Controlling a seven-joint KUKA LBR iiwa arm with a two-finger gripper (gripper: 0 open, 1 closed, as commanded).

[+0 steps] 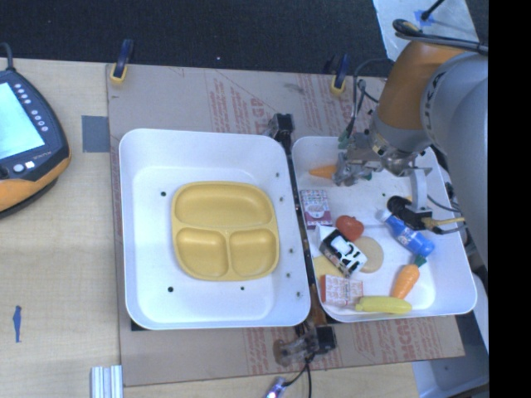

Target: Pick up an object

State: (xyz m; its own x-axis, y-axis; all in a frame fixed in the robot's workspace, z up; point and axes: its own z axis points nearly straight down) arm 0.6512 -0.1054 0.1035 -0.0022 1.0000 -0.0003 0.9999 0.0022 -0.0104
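Two white bins set side by side; right bin (452, 301) crowded with small toys. Gripper (353, 172) lowered at far corner, beside orange carrot piece (323, 172), likely targeted. Jaw state cannot be told. Yellow divided tray (224, 228) lies in left bin (141, 222).

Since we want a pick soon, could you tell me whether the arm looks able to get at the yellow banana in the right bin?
Probably yes: the banana lies uncovered at the right bin's near edge, nothing on top.

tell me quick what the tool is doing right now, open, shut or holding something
Tool: cannot be told; it sits low at the far end of the right bin, beside an orange piece.
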